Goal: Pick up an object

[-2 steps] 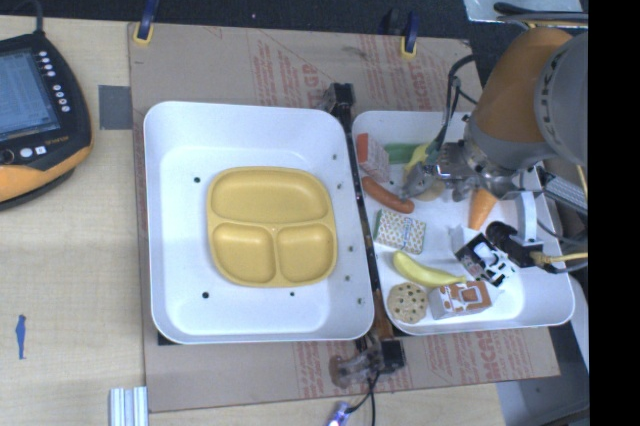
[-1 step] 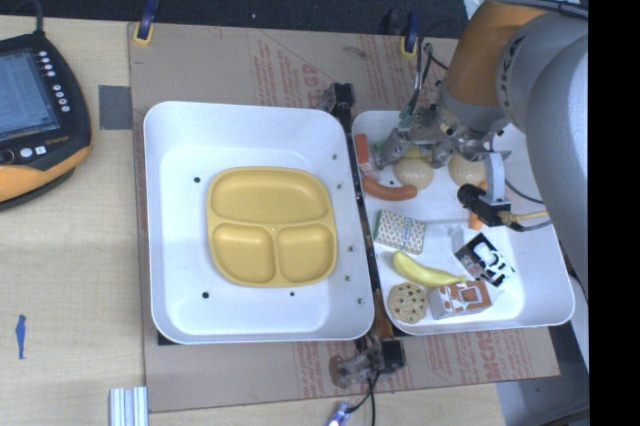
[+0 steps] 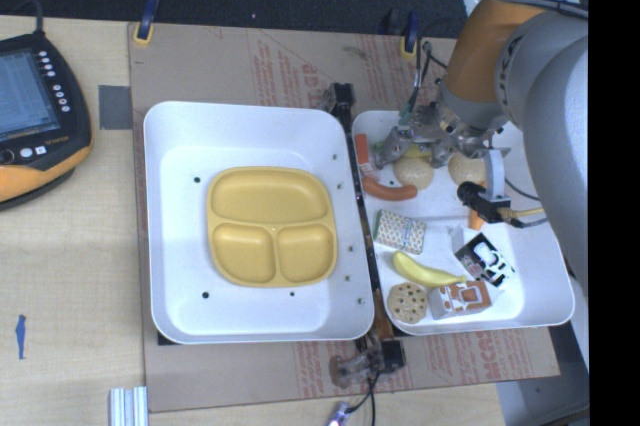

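At the far left of the counter [image 3: 80, 254] sat a black and orange handheld control pendant [image 3: 35, 119], well apart from everything else and in no one's way. Next came the left white bin [image 3: 175, 314], which carried only a yellow plastic plate with 3 compartments [image 3: 272, 224]. The right white bin [image 3: 545, 299] held the crowd: a reddish sausage-shaped piece [image 3: 387, 188] near its left wall, a small chequered packet [image 3: 400, 232] below it, a yellow toy banana [image 3: 424, 269], a round speckled cookie [image 3: 406, 301] and a small orange and white box [image 3: 462, 298] at the near edge, a black and white block [image 3: 484, 261] further right, and 2 pale rounded lumps [image 3: 414, 173] at the far end. The pincer [image 3: 422, 142] hung over that far end, just above the left pale lump, which looked the likeliest thing to be picked; whether its fingers were spread or closed could not be told, as the wrist hid them, and nothing was visibly held. The main risk, as I judged it, was a glancing grasp: the lump was round and smooth, so it could squirt sideways towards the sausage piece or the bin's wall. The second lump lay just beside the first, so a finger might land between them and nudge both. Dark cabling [image 3: 485, 204] trailing from the wrist hung low over the bin and might brush the items beneath.
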You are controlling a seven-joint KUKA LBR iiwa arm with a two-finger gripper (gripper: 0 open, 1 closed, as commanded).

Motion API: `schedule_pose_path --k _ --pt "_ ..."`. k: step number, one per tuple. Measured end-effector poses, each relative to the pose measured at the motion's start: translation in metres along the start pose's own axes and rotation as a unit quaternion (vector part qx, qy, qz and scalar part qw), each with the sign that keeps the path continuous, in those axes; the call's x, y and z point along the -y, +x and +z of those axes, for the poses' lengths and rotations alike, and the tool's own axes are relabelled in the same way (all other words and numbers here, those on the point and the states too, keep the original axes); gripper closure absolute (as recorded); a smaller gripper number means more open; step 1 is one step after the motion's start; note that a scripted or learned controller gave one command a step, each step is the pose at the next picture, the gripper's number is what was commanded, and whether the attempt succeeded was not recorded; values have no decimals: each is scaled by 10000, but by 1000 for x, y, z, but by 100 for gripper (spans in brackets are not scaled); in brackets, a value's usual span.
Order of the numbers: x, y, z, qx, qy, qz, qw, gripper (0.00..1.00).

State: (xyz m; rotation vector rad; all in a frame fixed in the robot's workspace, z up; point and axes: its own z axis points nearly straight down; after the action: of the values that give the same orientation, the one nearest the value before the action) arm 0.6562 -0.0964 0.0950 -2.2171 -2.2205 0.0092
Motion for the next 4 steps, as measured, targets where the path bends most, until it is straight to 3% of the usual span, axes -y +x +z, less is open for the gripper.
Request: schedule_pose_path --k 1,2,3,4 --pt "0 -43 -85 -7 -28 -5 10000 0" --pt "51 -89 -29 -2 -9 -12 10000 0" --pt "78 -108 4 4 -20 -16 10000 0" --pt "78 -108 -7 4 -15 -26 10000 100"
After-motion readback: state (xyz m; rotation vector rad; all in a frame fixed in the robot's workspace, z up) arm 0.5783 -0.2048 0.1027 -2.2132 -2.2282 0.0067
